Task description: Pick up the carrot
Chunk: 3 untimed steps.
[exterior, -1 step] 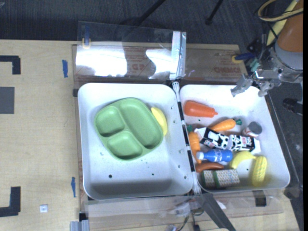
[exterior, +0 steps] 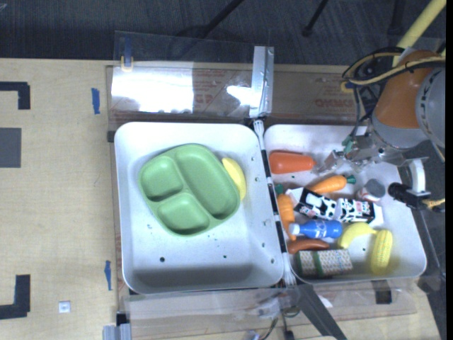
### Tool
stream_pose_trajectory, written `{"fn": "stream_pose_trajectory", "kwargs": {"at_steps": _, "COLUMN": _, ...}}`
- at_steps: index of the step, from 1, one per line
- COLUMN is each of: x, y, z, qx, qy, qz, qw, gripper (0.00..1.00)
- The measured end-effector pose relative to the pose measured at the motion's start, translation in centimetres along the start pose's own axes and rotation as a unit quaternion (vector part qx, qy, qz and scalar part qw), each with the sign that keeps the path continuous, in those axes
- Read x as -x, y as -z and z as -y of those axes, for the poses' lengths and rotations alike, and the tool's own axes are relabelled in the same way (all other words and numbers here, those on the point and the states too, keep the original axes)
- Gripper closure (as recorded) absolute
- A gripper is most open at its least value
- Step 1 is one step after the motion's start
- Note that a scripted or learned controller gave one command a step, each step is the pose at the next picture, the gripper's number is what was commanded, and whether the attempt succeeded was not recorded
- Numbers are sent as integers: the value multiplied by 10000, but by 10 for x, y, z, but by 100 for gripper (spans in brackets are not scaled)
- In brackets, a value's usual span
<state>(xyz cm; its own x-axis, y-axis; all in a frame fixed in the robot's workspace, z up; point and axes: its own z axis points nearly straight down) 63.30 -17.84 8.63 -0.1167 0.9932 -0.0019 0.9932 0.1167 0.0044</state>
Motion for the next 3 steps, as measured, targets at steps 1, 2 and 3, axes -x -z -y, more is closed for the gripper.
{"fn": "stream_pose_trajectory", "kwargs": {"at_steps": 1, "x": -33, "y": 0, "z": 38, "qx": -7, "qy": 174, "qz": -12, "qw": 9998, "gripper": 0}}
{"fn": "stream_pose_trajectory", "kwargs": {"at_steps": 2, "x": -16, "y": 0, "z": 73, "qx": -7, "qy": 527, "qz": -19, "qw": 9986, "gripper": 0}}
{"fn": "stream_pose_trajectory", "kwargs": {"at_steps": 3, "x": 0, "y": 1, "z": 116, "qx": -4, "qy": 1507, "qz": -9, "qw": 9886, "gripper": 0}}
